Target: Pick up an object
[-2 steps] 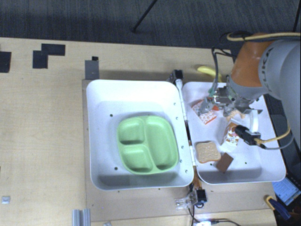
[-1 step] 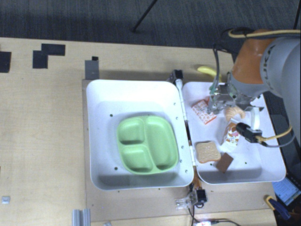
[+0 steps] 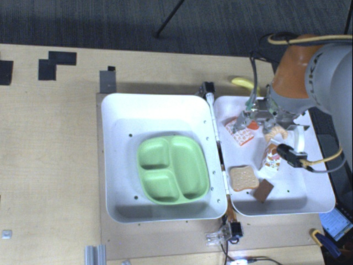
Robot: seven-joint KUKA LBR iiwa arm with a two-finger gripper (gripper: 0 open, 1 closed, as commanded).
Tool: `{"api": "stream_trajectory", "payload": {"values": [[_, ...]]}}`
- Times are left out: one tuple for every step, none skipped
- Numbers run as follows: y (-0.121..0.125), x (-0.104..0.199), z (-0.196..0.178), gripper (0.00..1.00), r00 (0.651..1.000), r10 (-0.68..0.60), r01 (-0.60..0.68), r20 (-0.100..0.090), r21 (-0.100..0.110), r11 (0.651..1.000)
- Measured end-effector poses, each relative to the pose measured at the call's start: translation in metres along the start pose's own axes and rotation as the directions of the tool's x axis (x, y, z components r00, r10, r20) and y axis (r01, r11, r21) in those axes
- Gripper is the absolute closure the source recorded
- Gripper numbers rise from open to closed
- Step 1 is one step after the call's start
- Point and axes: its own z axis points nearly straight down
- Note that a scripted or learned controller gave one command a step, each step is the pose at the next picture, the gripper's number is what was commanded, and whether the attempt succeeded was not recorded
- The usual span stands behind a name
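Toast slice [image 3: 243,178] — flat, tan, squarish — lies in the right bin [image 3: 322,195].
Beside it a brown block [image 3: 263,190]; gripper [image 3: 259,120] above red-white packet [image 3: 242,133] — grasp unclear.

- A green tray [image 3: 172,169] is seen in the left bin [image 3: 118,148].
- The gripper [image 3: 255,121] is lowered into the right bin [image 3: 317,186], right of the tray, over a red-and-white packet [image 3: 242,135].
- Toast [image 3: 243,178], a brown block [image 3: 263,190] and a carton [image 3: 271,160] are seen nearer the camera than the packet.
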Motion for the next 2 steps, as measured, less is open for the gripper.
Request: {"api": "stream_trajectory", "payload": {"values": [[0.0012, 0.0007, -0.011, 1.0, 1.0, -0.002, 0.002, 0.0, -0.003, 1.0], [0.0012, 0.0008, -0.0109, 0.0, 1.0, -0.002, 0.002, 0.0, -0.003, 1.0]]}}
